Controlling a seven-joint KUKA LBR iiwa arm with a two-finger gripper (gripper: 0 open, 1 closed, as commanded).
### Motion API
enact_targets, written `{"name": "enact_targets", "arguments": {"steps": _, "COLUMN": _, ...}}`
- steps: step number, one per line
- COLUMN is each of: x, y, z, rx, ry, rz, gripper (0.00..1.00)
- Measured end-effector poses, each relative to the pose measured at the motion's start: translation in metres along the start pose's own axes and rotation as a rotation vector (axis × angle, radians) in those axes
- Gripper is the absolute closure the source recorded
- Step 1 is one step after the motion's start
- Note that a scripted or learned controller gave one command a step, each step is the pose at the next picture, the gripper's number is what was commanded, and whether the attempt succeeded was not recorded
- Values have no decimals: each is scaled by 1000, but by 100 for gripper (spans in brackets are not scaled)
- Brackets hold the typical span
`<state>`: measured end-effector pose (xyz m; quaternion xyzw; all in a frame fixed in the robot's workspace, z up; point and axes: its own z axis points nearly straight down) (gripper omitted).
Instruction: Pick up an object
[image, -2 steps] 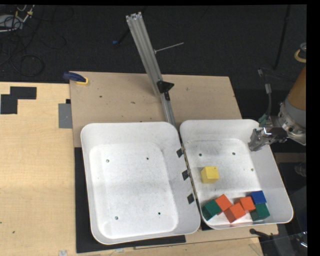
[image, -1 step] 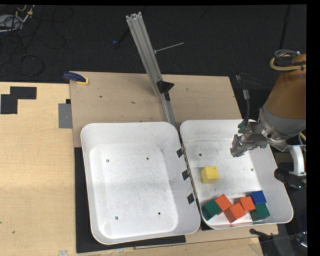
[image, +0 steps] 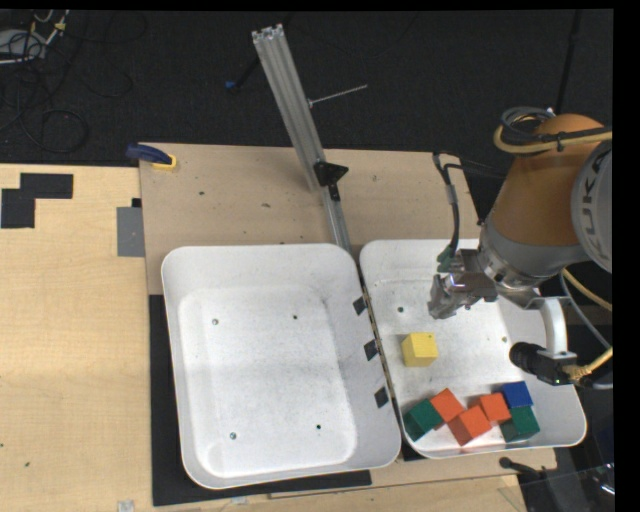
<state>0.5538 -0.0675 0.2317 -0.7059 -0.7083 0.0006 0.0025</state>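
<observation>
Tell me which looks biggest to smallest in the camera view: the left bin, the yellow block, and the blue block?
1. Left bin, by far the largest.
2. Yellow block.
3. Blue block, which looks slightly smaller, but it is partly hidden by neighbouring blocks, so those two may really match.

I identify this site as a robotics lab test cell. Evidence: a plain plywood counter (image: 70, 330) carries two shallow white bins (image: 262, 360) mounted side by side on a black base sheet. A slanted aluminium extrusion post (image: 295, 110) is bolted behind them. Loose cables (image: 35, 60) lie on the dark floor beyond. An industrial arm (image: 545, 200) with exposed wiring reaches over the right bin (image: 470, 262), where coloured test blocks (image: 475, 415) lie.
</observation>
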Motion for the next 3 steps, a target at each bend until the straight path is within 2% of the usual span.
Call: {"name": "enact_targets", "arguments": {"steps": 3, "x": 144, "y": -17, "z": 14, "rx": 1, "ry": -1, "rz": -1, "gripper": 100}}
